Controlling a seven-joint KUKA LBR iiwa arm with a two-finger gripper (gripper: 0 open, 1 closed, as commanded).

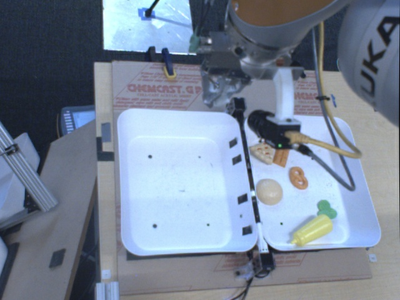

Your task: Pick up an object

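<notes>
The right bin (356, 192) holds several small toys. A tan cracker-like piece (262, 152) and an orange block (280, 159) lie near its back left. An orange pretzel (299, 178) sits mid-bin, and a cream round piece (270, 192) lies by the left wall. A yellow bottle-shaped toy (311, 230) and a green piece (326, 209) rest near the front. My gripper (217, 92) hangs above the back rim near the divider between the bins, with nothing seen in it.
The left bin (134, 230) stands beside the right one, joined by a black clipped divider (248, 186). A cardboard sheet (156, 89) lies under both bins. A yellow cable (331, 144) loops over the right bin.
</notes>
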